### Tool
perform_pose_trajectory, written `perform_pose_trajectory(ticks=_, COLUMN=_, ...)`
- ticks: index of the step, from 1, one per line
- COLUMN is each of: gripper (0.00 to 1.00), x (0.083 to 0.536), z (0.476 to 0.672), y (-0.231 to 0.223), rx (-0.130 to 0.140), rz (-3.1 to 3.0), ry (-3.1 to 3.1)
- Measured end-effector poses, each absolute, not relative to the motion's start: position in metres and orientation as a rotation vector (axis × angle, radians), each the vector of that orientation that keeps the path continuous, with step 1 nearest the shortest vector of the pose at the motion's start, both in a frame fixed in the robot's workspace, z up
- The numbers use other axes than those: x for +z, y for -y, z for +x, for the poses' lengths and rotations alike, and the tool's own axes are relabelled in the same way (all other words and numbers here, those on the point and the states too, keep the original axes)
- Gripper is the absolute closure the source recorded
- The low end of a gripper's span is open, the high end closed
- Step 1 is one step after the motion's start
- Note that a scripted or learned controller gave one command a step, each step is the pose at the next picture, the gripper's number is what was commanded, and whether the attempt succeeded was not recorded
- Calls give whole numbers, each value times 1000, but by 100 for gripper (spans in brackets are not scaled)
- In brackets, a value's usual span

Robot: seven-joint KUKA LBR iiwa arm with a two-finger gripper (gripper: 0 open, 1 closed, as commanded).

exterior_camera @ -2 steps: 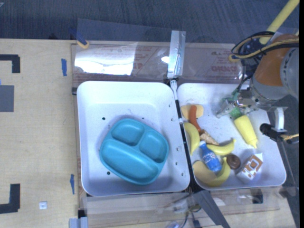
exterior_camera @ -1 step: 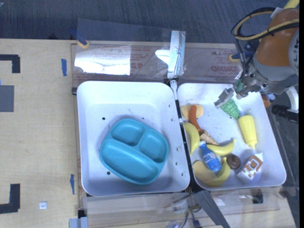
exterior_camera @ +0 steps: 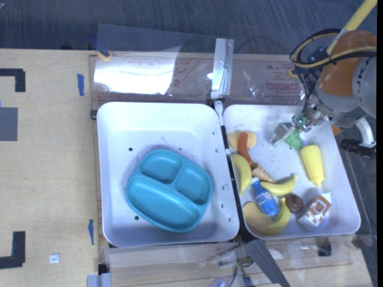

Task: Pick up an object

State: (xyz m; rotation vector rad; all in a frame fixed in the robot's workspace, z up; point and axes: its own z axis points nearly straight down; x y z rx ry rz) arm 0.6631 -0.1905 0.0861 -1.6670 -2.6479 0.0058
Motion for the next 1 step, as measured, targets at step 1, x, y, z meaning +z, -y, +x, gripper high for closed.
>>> perform_pose_trajectory(ticks=1, gripper=100, x=99, z=668, y=190, rx=-3, rz=-1672, ry=2670)
